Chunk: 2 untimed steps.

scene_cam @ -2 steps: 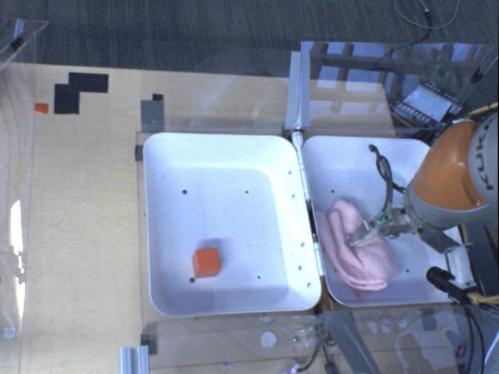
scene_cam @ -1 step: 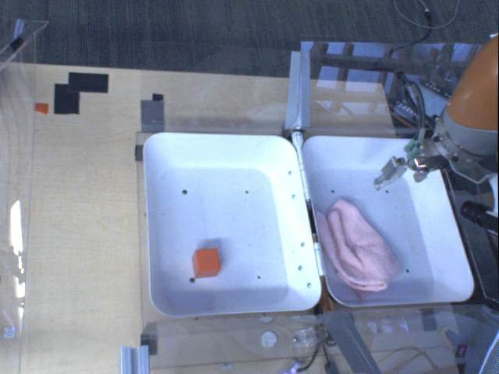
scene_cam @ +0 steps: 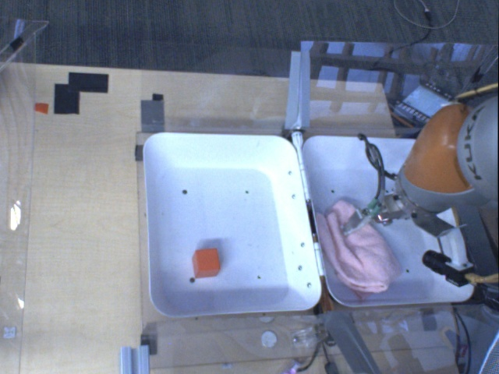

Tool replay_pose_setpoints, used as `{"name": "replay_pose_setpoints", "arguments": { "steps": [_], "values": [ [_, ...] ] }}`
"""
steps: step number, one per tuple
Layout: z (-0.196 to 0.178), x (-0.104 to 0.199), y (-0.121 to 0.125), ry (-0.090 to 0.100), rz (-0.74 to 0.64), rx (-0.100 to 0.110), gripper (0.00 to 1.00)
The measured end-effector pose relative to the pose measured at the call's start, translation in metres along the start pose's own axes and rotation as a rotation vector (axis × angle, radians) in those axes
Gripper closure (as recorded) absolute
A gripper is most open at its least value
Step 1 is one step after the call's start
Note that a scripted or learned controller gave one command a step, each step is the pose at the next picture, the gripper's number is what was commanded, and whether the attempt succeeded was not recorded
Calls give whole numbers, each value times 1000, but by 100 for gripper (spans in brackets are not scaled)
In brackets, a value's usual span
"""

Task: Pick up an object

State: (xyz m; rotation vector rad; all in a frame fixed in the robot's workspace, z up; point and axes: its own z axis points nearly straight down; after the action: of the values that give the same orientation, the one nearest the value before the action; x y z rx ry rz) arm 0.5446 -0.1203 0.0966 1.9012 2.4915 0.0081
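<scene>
Pink cloth (scene_cam: pixel 360 254) is lying bunched in the near left part of the right bin (scene_cam: pixel 343 166), its near end almost reaching the bin's near wall. Just above its far right edge, the hand (scene_cam: pixel 366 218) is hovering low, with the grey arm (scene_cam: pixel 444 162) and its orange band reaching in from the right. Whether the hand is open or closed I cannot tell, since the tips are blurring into the cloth, and I cannot tell whether any fabric is caught between them.

Judging from this, the risk is a thin pinch: the hand is sitting over the cloth's edge and not its bulk, so a fold could slip free as the arm lifts, or the cloth could drag against the bin wall between the two bins.

Over in the left bin (scene_cam: pixel 168 209), an orange block (scene_cam: pixel 207 262) is resting alone near the near left corner, well apart from the hand. Both bins are sitting side by side on the wooden counter (scene_cam: pixel 78 232).
</scene>
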Motion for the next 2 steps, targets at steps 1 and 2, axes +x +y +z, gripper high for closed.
{"name": "replay_pose_setpoints", "arguments": {
  "steps": [1, 2],
  "values": [
    [-12, 0, 3, -3, -2, -8, 100],
    [-12, 0, 3, -3, -3, -8, 0]
  ]
}}
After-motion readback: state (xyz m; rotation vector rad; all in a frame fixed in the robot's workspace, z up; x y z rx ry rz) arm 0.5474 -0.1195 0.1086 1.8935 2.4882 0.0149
